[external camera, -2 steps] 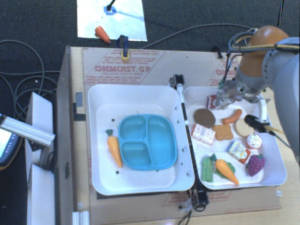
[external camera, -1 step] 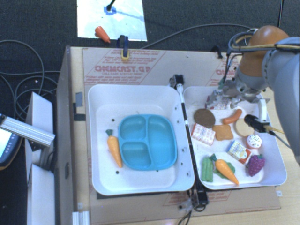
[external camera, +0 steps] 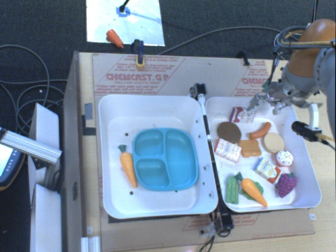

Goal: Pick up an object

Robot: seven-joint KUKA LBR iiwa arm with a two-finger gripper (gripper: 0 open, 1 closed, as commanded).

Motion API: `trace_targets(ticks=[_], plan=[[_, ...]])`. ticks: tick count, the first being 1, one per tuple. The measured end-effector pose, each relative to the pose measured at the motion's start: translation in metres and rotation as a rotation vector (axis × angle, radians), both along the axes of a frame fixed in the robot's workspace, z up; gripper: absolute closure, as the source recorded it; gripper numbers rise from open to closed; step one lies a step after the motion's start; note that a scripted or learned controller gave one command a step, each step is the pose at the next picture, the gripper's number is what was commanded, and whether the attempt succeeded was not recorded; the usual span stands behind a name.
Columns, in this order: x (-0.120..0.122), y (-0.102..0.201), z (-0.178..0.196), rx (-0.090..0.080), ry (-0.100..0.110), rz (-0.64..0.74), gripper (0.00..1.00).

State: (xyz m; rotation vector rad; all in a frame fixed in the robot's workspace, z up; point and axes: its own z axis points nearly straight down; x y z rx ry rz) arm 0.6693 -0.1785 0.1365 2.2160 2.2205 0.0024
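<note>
The right bin holds several toy foods: a red and white packet, a brown patty, a sausage, a tan round disc, a toast-coloured piece, a red-checked box, a small blue and white carton, purple grapes, a carrot and a green vegetable. My gripper hangs over the bin's far edge, just right of the packet. It is open, with nothing between its fingers.
The left bin holds a blue divided plate and a second carrot beside it. A black clip sits where the bins meet. A black probe juts in over the right bin's right side.
</note>
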Motion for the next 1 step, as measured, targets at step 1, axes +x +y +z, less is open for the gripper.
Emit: trace_targets(ticks=[1], plan=[[-0.0481,-0.0056,-0.0523,0.002,0.004,-0.001,0.0]])
